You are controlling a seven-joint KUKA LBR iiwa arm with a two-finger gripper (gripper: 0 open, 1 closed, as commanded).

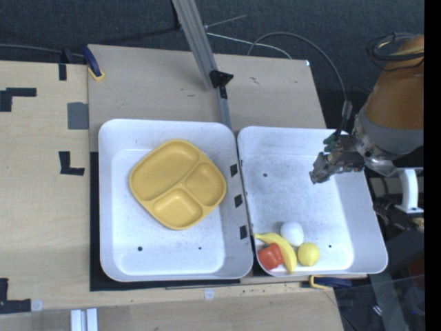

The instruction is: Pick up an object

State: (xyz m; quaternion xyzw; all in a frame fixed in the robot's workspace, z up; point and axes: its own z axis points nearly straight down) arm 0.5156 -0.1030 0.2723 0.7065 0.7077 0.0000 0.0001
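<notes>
Dark carpet surrounds a wooden bench that carries two shallow white bins side by side. Over the right bin [344,205] hangs the gripper [322,171], near that bin's upper right part; whether its jaws are apart or together cannot be told from this slant, and nothing shows between them. Well apart from it, in the bin's near corner, lies a small cluster of toy food: a white ball [292,232], a yellow ball [308,254], a banana [282,247] and a red piece [271,256], all touching or just beside each other. These look like light, hard, smooth plastic, likely to slip or roll, so a grip across the middle of one ball seems safest. The left bin [117,205] holds a yellow divided plate [178,183], stiff and wide, best taken by its rim.
</notes>
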